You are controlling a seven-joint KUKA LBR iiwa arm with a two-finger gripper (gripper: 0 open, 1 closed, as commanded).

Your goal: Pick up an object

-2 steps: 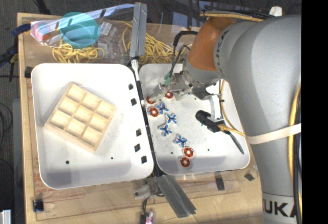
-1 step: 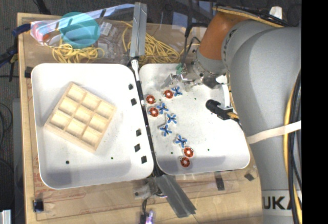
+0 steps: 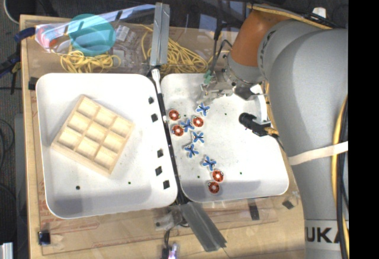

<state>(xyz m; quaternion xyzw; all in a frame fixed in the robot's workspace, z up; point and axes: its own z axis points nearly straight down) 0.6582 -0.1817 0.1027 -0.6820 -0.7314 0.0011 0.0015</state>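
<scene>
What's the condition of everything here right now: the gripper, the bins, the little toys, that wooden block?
Gripper: low over the right bin's far edge.
Wooden grid block: lying flat in left bin.
Blue jacks: scattered in right bin.
Red rings: lying loose among them.

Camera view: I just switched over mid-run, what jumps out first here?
The big grey arm with its orange band fills the right side, its end effector low over the far edge of the right bin. In that bin, small blue jacks and red rings lie scattered down the left half. The left bin holds a tan gridded wooden tray, lying askew.
</scene>
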